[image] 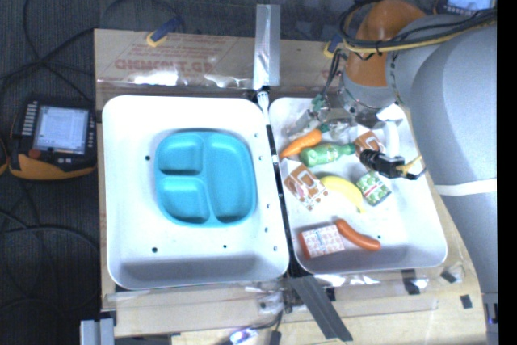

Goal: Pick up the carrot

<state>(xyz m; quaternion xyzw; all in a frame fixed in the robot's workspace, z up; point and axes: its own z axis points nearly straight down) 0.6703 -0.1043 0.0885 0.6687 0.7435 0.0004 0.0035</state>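
The grey arm [464,117] filled the right side of the view, its orange band [380,40] sitting over the far end of the right bin [432,250]. The left bin [129,254] held a blue divided tray [203,176] at its middle. In the right bin lay the food items. The carrot [300,145] rested near the bin's left wall toward the far end, tilted, just beside a green bottle [329,153]. Nearer the camera lay a yellow banana [342,191], a sausage [358,236] and a red-and-white carton [321,241], with another small carton [304,183] left of the banana. The gripper [327,111] hung just above the carrot's far end; whether its fingers were spread or closed could not be told.
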